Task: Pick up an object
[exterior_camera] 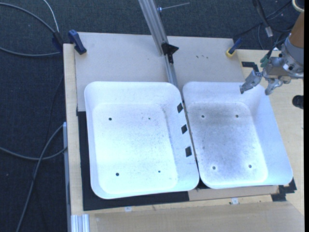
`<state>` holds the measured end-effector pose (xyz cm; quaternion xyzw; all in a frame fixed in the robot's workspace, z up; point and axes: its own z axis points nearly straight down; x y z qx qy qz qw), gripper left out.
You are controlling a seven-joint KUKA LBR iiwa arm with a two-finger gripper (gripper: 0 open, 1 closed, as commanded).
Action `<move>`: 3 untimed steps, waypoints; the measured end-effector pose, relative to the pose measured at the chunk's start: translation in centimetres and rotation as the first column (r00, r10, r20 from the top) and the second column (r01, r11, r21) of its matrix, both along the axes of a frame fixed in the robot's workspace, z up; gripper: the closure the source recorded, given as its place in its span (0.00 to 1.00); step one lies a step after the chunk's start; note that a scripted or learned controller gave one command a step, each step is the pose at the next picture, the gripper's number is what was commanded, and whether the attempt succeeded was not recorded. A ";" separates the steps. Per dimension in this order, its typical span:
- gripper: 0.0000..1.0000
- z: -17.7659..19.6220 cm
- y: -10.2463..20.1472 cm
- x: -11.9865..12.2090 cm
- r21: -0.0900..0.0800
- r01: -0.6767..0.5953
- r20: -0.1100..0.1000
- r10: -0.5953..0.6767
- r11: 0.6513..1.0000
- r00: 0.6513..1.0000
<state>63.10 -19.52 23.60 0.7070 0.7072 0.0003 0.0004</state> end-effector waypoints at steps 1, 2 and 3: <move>0.00 -1.6 6.8 -8.0 0.002 -0.003 -0.002 0.003 1.000 1.000; 1.00 -0.5 6.6 -7.9 0.000 0.000 0.001 0.000 1.000 1.000; 1.00 -4.1 16.2 -11.7 0.002 -0.007 -0.004 0.007 1.000 1.000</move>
